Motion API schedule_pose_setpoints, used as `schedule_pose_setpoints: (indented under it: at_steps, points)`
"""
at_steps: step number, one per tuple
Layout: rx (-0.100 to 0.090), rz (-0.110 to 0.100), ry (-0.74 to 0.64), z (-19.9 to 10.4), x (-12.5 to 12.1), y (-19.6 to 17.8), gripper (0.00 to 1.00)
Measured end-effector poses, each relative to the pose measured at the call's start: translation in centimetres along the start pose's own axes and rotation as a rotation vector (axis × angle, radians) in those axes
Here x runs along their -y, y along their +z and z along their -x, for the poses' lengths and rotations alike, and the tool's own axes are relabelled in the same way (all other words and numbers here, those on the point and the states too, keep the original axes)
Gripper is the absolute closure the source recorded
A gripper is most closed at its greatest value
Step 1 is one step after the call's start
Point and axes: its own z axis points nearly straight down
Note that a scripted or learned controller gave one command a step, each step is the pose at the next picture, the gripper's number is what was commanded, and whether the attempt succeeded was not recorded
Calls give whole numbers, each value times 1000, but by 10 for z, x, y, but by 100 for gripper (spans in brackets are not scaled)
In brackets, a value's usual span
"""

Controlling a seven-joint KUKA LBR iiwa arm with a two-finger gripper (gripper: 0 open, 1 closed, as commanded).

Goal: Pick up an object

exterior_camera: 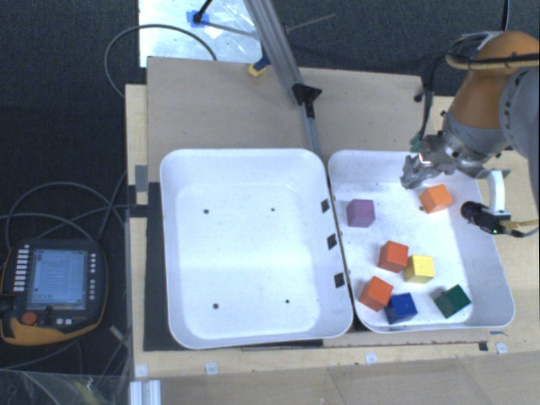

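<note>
Blocks crowd the right bin (498,302), my landmark: seven in all. Nearest its front rim sit one blue (402,307), one green (453,300), then two red-orange cubes (376,292), one yellow (420,267), one purple (361,213). Farthest back, the orange block (436,198) lies just right of and below my gripper (417,171); its grip I cannot tell.

Far left of the gripper (415,172) and lower in view, you'll see a teach pendant (52,289) lying on the dark floor. A grey pole (274,36) slants down up-left of the gripper. The left white bin (245,152) sits to the gripper's left.
</note>
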Motion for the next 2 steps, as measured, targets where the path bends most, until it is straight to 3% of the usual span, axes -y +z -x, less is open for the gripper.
schedule_pose_setpoints:
  at_steps: [1,2]
  points:
    - [1,1,0,5,-5,-65,100]
    - [-1,-3,0,5,-7,-83,100]
